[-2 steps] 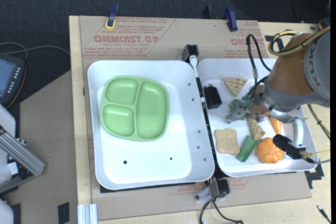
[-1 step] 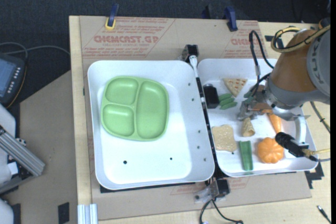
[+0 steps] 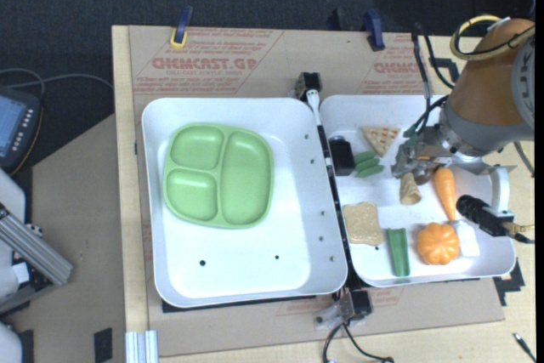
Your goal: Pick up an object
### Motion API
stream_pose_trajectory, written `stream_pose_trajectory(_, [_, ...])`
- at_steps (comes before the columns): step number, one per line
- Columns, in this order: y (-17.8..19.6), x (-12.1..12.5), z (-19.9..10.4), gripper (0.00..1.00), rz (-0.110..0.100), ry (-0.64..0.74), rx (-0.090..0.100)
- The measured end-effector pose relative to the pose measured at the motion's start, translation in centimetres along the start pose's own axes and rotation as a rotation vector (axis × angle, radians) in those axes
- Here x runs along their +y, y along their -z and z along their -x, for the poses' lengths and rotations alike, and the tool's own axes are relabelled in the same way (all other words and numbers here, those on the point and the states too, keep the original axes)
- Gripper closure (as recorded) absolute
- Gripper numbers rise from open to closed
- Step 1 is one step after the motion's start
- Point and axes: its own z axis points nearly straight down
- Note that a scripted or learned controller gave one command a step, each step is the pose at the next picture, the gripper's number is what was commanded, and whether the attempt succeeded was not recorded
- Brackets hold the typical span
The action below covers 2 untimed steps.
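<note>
My gripper (image 3: pixel 413 166) hangs over the middle of the right bin (image 3: pixel 399 110). Just below it in the picture lies a small tan-brown piece (image 3: pixel 410 190); I cannot tell whether they touch. An orange carrot (image 3: pixel 445 191) lies right beside it. A tan wedge with a grid pattern (image 3: pixel 380 138) rests to the gripper's left, next to a green piece (image 3: pixel 368 165) and a black block (image 3: pixel 342 155). Nearer the front sit a slice of bread (image 3: pixel 364 224), a green stick (image 3: pixel 398 252) and a small orange pumpkin (image 3: pixel 438 242).
The left bin (image 3: pixel 170 268) holds a green divided plate (image 3: pixel 219 175). A small white block (image 3: pixel 468 243) lies beside the pumpkin. The arm's grey and orange body (image 3: pixel 489 98) covers the right bin's far right corner.
</note>
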Motion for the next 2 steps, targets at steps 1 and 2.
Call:
stream_pose_trajectory(1, [6.3, 0.6, -0.5, 1.00, 0.002, 0.000, 0.000])
stream_pose_trajectory(2, [7.8, 0.7, -0.5, 1.00, -0.002, 0.000, 0.000])
